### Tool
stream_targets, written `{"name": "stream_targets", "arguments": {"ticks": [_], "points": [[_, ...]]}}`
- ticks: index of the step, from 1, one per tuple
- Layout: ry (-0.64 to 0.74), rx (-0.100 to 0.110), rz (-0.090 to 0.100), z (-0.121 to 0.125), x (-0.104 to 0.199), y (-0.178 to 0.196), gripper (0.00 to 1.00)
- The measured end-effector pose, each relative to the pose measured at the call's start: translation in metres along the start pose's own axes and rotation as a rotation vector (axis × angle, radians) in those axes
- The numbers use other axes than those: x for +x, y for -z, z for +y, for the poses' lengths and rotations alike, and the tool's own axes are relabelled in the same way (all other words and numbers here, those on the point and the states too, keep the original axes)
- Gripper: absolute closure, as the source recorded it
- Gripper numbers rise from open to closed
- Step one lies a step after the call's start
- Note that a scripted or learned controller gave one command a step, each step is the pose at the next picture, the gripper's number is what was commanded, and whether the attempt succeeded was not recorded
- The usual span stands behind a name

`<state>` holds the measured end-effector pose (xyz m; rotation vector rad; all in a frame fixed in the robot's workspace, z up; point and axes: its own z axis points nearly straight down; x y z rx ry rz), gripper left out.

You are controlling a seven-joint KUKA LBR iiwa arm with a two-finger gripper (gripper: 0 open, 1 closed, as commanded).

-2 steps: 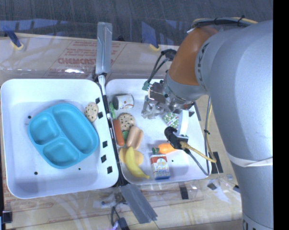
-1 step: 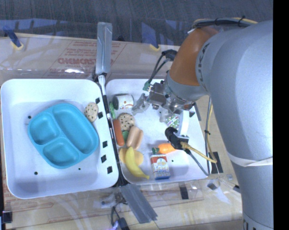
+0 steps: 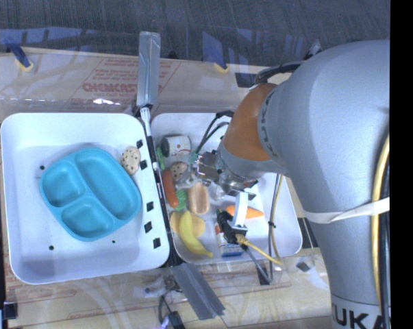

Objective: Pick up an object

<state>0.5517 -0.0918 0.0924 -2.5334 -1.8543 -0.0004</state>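
My gripper point(image 3: 207, 173) hangs low over the middle of the right bin point(image 3: 285, 233), with the arm's wrist covering most of it. Just below it lies a hot dog in a bun point(image 3: 198, 199). A speckled cookie point(image 3: 179, 170) is at its left, and a red-orange sausage point(image 3: 170, 188) lies along the bin's left wall. A yellow banana point(image 3: 190, 234) rests at the front, a small can point(image 3: 177, 144) at the back left, and an orange carrot piece point(image 3: 252, 213) to the right. I see nothing held between the fingers.
The left bin point(image 3: 28, 252) holds a blue divided plate point(image 3: 90, 192) and a second cookie point(image 3: 130, 159) near the dividing wall. A green item point(image 3: 181, 199) sits beside the bun, and a blue item point(image 3: 229, 251) lies at the right bin's front edge.
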Motion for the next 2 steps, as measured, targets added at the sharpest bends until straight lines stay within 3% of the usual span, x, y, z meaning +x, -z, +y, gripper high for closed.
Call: {"name": "stream_targets", "arguments": {"ticks": [1,2], "points": [[0.004,0.005,0.000,-0.001,0.001,0.009,1.00],[0.148,-0.010,0.002,0.040,0.071,0.161,1.00]]}}
